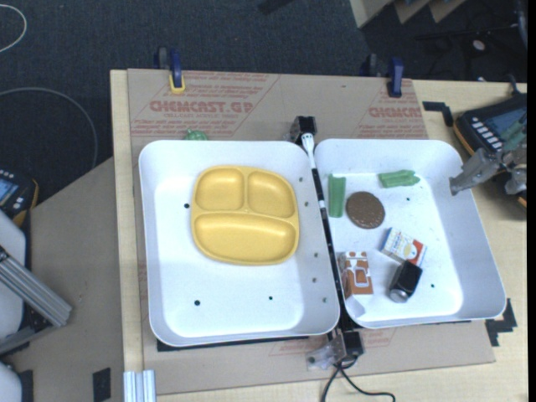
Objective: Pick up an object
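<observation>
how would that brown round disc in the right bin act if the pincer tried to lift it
The brown disc looks flat and lies low on the right bin floor, so fingers would probably struggle to get under its edge. It seems rigid, and pushed, it would likely slide rather than roll.

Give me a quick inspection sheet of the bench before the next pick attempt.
Surface: brown board carrying left bin and right bin.
Job's things: right bin holds green block, green piece, brown disc, small box, black cylinder, orange-white packet.
Clutter: yellow divided plate in left bin.
Grippers: gripper at right bin's far right edge, holding nothing.
Cables: black lead at front edge.
Surroundings: blue clamps, dark carpet.
</observation>
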Controlling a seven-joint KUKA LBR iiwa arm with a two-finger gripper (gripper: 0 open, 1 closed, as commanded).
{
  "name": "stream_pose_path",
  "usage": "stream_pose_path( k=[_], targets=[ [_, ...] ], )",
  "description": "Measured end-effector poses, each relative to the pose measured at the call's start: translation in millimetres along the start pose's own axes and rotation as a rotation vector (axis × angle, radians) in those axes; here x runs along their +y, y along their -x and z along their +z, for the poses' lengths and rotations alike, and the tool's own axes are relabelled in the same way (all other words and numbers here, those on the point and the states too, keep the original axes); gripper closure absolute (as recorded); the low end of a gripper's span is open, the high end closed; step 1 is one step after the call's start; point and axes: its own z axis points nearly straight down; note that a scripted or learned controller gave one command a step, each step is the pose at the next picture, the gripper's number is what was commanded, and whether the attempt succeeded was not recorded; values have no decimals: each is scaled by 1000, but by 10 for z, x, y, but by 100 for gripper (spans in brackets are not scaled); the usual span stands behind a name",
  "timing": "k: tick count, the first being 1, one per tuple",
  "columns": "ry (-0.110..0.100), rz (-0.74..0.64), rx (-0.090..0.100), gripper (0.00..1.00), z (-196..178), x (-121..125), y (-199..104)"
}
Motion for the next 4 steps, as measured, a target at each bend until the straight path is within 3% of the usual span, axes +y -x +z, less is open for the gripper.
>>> stream_pose_path(
  k=[1,2,3,4],
  targets=[
    [-14,3,0,100,-18,-3,13],
    [-30,-4,8,100,710,-32,-925],
    [-26,-6,7,100,915,-34,-1874],
    [-19,-5,7,100,887,-28,-2772]
  ],
)
